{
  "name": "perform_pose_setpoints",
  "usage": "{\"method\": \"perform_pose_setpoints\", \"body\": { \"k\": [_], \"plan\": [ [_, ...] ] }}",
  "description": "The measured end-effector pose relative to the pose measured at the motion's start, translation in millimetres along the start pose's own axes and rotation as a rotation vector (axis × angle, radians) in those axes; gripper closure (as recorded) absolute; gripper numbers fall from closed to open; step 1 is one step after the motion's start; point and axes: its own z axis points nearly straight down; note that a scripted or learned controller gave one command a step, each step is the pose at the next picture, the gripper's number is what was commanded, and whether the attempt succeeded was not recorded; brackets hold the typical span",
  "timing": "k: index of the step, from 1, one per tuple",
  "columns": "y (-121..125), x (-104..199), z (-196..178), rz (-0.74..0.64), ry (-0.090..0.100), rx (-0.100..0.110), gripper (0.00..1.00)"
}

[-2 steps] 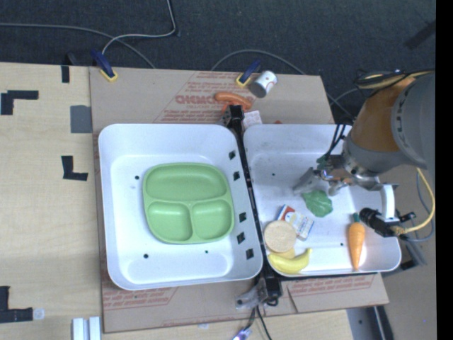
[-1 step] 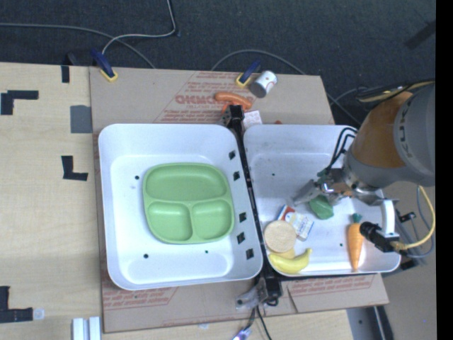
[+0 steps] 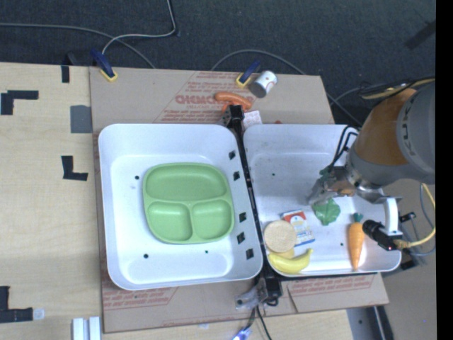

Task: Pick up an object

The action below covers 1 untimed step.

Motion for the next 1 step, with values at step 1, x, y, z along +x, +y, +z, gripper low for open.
{"method": "perform_pose_setpoints", "body": {
  "k": [1],
  "plan": [
    [-0.2, 0.0, 0.2, 0.0, 0.0, 0.0, 0.0]
  ]
}}
